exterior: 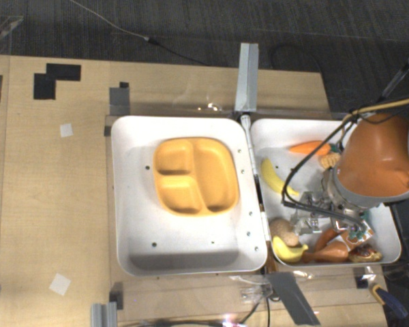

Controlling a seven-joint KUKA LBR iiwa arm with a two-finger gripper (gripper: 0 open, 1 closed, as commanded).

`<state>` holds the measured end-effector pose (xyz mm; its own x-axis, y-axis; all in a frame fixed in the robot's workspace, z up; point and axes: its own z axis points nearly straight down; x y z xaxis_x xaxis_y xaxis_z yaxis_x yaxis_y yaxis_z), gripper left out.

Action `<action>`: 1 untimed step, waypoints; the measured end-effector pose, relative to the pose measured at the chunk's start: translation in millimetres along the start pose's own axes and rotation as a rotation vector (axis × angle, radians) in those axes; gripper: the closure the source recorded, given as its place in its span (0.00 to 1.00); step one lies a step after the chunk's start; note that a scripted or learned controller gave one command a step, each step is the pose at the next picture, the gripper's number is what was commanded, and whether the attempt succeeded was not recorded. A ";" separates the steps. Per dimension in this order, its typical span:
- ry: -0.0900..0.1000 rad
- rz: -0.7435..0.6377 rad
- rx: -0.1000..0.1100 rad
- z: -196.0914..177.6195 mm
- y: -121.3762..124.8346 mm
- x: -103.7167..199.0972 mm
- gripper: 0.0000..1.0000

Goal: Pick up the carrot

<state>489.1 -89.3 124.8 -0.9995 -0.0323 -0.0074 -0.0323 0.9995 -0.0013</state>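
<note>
The carrot (307, 147) is orange and lies near the back wall of the right bin (394, 245), its thick end partly hidden behind the arm's orange band (376, 161). My gripper (319, 215) hangs low over the middle of that bin, in front of the carrot and apart from it. It sits just above the pile of food at the bin's front. Cables and the wrist hide much of it.
A yellow banana (273, 176) lies left of the gripper. A second banana (288, 252), a beige potato-like piece (283, 230) and brown food items (332, 251) crowd the front of the right bin. The left bin (129, 251) holds a yellow divided plate (193, 176).
</note>
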 end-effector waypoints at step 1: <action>-0.006 -0.172 0.000 34.1 -55.3 -25.3 1.00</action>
